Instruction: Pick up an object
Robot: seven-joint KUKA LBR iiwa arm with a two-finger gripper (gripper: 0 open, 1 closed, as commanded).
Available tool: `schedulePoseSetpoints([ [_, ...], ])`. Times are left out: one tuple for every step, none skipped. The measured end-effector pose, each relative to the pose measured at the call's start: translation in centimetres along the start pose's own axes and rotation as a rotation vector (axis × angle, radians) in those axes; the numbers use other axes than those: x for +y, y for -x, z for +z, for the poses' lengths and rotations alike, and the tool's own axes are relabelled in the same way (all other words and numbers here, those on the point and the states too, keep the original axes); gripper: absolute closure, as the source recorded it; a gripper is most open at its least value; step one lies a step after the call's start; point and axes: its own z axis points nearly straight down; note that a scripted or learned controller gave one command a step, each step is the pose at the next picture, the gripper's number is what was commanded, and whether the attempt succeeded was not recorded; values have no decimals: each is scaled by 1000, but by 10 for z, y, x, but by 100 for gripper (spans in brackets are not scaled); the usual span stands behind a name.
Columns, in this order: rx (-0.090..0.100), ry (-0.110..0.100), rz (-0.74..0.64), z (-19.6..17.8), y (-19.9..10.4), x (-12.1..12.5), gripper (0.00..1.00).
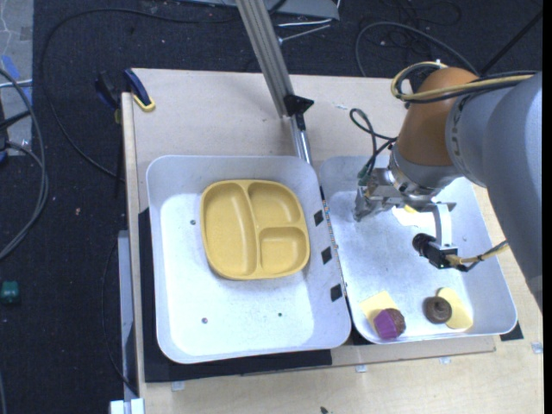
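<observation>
Purple ball (389,322) sits at the near edge of the right bin (483,231), beside a brown piece (438,310) on yellow. I judge we're approaching; my gripper (366,203) hangs over that bin's far end, jaws' state unclear. Next: travel nearer, descend.

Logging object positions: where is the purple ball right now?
The purple ball lies in the right bin, near its front edge, on a yellow piece, left of the brown object.

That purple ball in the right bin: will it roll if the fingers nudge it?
Probably. The purple ball looks round, so a side nudge would likely send it rolling. It rests against a yellow block, which may stop it that way. It looks small and probably light.
</observation>
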Motion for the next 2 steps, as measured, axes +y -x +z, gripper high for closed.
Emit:
schedulePoseSetpoints([
  [0,3,-2,-61,3,6,100],
  [0,4,-2,-123,10,11,100],
])
